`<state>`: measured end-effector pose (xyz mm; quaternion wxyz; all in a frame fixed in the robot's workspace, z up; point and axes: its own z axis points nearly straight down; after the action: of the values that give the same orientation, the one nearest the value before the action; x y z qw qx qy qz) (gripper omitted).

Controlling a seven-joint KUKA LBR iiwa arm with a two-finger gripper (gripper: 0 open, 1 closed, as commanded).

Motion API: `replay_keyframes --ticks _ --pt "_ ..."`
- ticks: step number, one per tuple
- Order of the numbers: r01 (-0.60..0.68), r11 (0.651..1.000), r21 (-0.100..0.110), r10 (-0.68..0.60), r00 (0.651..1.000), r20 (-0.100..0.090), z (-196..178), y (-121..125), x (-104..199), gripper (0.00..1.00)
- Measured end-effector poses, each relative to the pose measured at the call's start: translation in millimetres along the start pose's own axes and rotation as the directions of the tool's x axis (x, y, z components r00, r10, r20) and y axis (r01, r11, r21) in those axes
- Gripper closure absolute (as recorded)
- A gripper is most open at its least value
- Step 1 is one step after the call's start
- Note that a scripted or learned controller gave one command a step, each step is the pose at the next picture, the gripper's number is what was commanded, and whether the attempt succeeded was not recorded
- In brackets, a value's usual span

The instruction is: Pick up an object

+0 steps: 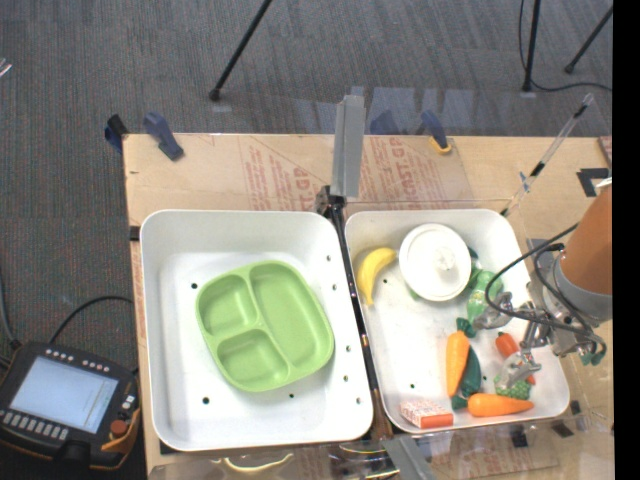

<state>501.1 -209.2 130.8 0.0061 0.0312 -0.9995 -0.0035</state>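
Note:
My gripper (508,338) hangs low over the right side of the right bin (497,218), its two metal fingers (492,314) spread apart. A small red piece (506,346) lies in the gap between them, with no grip showing on it. Close by are an upright orange carrot (456,360), a second carrot (498,405) lying near the front wall, and a red and white box (426,414). Toward the back of the bin sit a banana (375,268), a white round lid (436,261) and a pale green item (481,286).
The left bin (160,268) holds a green divided plate (265,323). A grey post (348,148) stands behind the joint of the two bins. A teach pendant (65,393) lies on the floor at the lower left. Cables loop beside the arm at the right.

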Motion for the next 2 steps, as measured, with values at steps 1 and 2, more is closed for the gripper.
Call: replay_keyframes --ticks 1,2 --pt "-0.037 0.999 0.014 0.037 0.998 0.041 35.5 33.2 6.8 0.00" --pt "0.032 0.999 0.018 -0.033 0.999 0.036 36.1 41.4 4.2 0.00"
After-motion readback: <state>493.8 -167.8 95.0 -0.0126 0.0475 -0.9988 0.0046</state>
